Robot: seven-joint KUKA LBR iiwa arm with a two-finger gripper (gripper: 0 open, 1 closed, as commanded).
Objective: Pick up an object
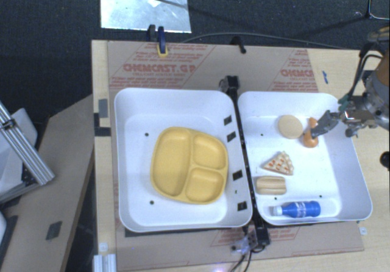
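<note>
A small orange piece (311, 134) is seen near the upper right of the right bin (347, 173), standing roughly upright. The claw (324, 123) sits just beside it, reaching in from the right; its opening cannot be told. A round tan bun (290, 126) lies just left. Below are a pizza slice (278, 163), a hot dog (270, 185) and a blue bottle (297, 209) lying left-right. The left bin (131, 143) holds 1 yellow divided tray (189, 164).

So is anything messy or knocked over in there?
Nothing looks spilled or broken. The blue bottle lies on its side near the front of the right bin, which may simply be how it was placed. The yellow tray sits flat in the left bin.
</note>
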